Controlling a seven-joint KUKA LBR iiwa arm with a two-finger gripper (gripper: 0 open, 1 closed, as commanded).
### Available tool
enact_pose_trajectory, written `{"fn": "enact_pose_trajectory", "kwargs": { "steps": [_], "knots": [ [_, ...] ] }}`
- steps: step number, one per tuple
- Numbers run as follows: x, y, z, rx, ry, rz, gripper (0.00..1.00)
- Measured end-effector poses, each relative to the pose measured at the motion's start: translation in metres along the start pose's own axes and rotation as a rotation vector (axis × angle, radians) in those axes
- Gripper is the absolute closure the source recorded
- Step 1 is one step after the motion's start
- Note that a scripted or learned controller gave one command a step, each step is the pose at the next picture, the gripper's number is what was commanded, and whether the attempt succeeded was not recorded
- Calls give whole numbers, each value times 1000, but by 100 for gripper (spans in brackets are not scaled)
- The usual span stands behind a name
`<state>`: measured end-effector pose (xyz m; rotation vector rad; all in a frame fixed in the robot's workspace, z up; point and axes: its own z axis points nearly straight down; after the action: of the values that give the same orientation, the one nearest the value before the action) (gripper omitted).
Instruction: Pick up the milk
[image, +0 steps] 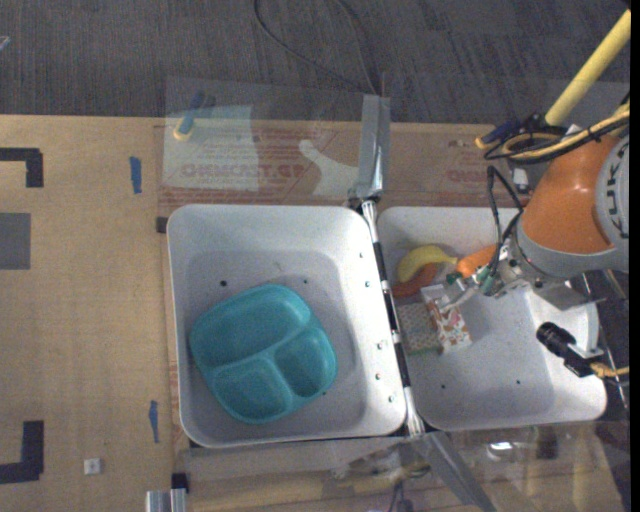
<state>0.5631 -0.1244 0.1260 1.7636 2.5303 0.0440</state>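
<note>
Scene: two white bins side by side on a wooden bench, seen from above at a slant; the arm (575, 215) reaches in from the right over the right bin (520, 380).

Milk: a small patterned carton (449, 322) lying on the right bin's floor, near its left wall and toward the back.

Milk's long axis: runs roughly front to back in the view, tilted slightly.

Claw: the gripper (468, 288) sits just above and right of the carton's far end — touching it or nearly so.

Claw state: I cannot tell; the tips are small and blurred against the carton and the fruit.

Which way to go: the carton lies down and left of the claw, a short move away.

Neighbours: a banana (425, 262) and an orange item (475, 264) crowd the back of the bin just beyond the carton; a flat green-grey packet (418, 328) lies beside it, against the divider.

Open room: the right and front parts of the bin floor are bare — the free side for approach.

Left bin: holds a teal divided tray (262, 352), well apart from the work.

Edge risk: judged small clearance between the carton and the left wall.
</note>
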Motion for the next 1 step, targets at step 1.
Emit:
{"fn": "enact_pose_trajectory", "kwargs": {
  "steps": [1],
  "knots": [
    [23,-22,13,-8,-12,58,0]
  ]
}}
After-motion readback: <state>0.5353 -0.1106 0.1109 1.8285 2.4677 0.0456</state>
